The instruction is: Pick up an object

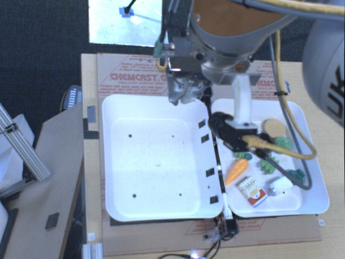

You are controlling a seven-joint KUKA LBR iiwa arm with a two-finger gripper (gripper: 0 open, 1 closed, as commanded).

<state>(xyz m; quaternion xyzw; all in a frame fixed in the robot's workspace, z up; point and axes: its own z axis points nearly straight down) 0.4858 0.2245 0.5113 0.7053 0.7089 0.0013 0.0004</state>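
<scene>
- Surface [90,80]: one, pale wood, bearing both bins.
- Bins, white, shallow: two, side by side: left bin [156,161] and right bin [314,198].
- Pincer [182,93]: one, over the far edge of the left bin, close to the divide; whether it is open or closed cannot be told. It stands well apart from every loose item.
- Loose items, all in the right bin: seven counted.
- Orange carrot [237,171]: one, tilted, on the left side.
- Small printed box [252,191]: one, red, white and yellow, just near of the carrot.
- Tan round piece [274,127]: one, far side.
- Green pieces: two, one [283,142] near the tan round piece, another [266,166] right of the carrot.
- Teal piece [295,175]: one.
- White piece [280,186]: one, just right of the box.
</scene>
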